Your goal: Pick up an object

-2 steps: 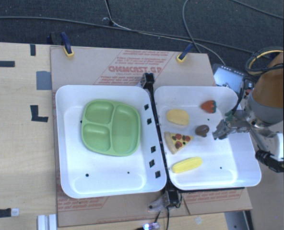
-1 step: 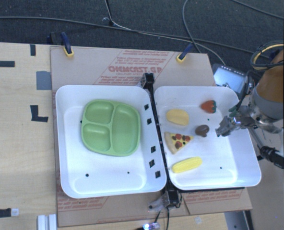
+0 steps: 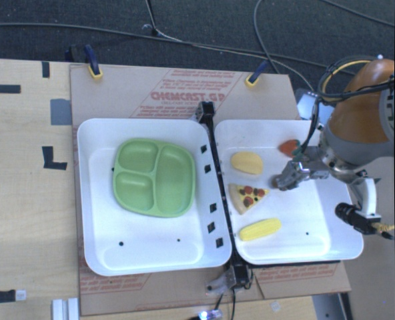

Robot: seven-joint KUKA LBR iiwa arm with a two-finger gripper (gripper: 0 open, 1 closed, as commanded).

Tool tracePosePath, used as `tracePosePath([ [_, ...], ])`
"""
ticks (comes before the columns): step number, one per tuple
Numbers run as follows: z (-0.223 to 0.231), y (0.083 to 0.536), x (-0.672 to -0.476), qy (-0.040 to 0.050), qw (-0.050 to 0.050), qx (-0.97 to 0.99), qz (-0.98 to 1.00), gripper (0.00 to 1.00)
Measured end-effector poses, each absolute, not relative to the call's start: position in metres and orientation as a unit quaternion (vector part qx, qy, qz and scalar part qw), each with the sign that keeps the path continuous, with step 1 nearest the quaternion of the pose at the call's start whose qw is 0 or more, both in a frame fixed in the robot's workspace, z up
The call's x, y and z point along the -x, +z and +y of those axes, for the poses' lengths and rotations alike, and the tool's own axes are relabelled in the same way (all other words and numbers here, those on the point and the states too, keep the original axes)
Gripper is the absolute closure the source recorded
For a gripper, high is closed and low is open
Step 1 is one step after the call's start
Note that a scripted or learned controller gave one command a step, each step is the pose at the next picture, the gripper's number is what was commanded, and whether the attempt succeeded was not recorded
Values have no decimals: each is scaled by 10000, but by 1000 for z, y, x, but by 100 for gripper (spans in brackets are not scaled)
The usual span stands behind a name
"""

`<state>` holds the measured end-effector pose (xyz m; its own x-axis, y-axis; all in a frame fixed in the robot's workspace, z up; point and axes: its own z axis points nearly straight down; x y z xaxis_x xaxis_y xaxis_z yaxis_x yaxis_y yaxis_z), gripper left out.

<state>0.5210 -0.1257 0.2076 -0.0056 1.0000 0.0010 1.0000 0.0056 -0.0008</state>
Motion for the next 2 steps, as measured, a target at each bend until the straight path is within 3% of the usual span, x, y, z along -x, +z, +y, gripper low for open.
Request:
tracePosePath([
  [2, -4, 217, -551, -1, 9, 7042, -7100, 100],
])
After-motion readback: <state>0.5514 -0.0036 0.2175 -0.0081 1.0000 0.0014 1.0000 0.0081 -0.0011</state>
